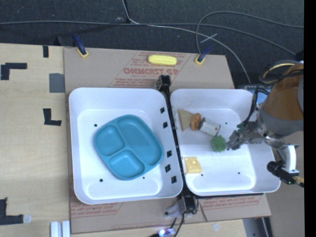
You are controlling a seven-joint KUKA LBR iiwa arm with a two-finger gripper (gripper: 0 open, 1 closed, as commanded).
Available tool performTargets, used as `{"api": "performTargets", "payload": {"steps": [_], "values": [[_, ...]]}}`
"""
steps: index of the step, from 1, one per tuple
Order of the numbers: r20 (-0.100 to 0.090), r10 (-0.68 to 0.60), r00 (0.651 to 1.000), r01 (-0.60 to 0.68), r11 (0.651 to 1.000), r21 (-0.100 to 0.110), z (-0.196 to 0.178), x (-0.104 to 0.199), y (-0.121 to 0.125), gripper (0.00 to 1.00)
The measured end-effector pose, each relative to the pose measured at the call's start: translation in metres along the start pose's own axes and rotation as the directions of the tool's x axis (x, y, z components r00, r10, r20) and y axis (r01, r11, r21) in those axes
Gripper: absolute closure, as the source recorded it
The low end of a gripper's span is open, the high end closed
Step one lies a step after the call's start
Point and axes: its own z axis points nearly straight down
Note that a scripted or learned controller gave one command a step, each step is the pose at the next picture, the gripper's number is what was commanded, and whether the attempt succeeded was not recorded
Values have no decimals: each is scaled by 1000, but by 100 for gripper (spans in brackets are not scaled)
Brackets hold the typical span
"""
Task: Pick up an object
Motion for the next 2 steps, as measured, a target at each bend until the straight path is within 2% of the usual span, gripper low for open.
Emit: {"api": "performTargets", "payload": {"steps": [2], "values": [[0,-2,1000,2,1000,-1,-92,-6,4,100]]}}
